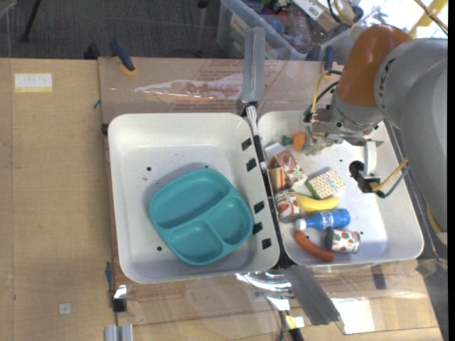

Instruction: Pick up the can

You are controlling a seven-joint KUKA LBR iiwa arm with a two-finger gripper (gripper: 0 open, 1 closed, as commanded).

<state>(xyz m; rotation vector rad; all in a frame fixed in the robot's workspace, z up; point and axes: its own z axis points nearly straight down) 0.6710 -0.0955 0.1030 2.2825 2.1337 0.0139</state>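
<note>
Camera view: you are looking down on two white bins. The left bin holds a teal divided plate. The right bin holds all the clutter, and the arm reaches into it from the right, its orange band above the wrist.

The gripper is low over the far end of the right bin, just beside a small orange object. From this angle you cannot tell whether it is released or clenched, and nothing shows as held in it.

The thing that reads most like the can is a short red-and-white cylinder lying on its side against the divider, touching the banana. This is a judgement, since the label is too small to read. A printed packet lies between it and the gripper. A checked box, a blue bottle, a sausage and a red-patterned cup crowd the near side.

The step in hand looks like the approach, and the can is not yet picked up. Your next move calls for bringing the gripper nearer and toward the divider, over the cylinder. Line the jaws across its round body and descend without catching the banana or the bin wall.
</note>
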